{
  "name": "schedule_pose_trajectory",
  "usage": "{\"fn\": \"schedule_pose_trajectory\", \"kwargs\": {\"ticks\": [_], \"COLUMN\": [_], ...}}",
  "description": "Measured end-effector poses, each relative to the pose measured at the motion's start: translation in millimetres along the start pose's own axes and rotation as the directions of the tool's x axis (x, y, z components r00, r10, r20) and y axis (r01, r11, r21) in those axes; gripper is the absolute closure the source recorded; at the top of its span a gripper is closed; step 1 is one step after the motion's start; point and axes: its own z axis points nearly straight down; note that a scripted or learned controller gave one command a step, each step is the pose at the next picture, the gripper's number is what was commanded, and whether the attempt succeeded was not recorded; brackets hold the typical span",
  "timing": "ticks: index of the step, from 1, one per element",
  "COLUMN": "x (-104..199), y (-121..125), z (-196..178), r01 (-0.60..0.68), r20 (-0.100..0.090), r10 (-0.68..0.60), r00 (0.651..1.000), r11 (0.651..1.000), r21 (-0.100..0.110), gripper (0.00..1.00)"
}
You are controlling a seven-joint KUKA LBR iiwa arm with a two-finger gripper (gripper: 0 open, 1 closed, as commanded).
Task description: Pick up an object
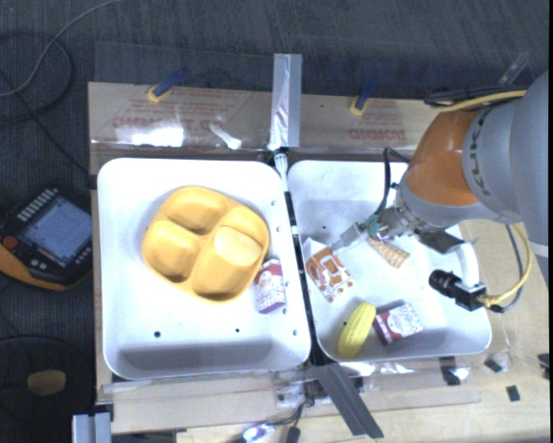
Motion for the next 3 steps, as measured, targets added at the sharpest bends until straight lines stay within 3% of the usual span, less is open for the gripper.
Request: {"fn": "schedule_pose_trajectory", "kwargs": {"ticks": [1,2,3], "x": [-15.3,-11.6,26.1], "y": [82.9,98.2,87.7], "z": [25.5,26.5,-70.2], "r01": [-0.026,-0.04,-0.082], "r20": [-0.025,-0.026,-0.029], "r10": [0.027,0.041,0.083], "r00": [0.999,0.999,0.996], "r11": [0.999,0.998,0.995], "r21": [0.041,0.044,0.053], "gripper": [0.0,0.0,0.0]}}
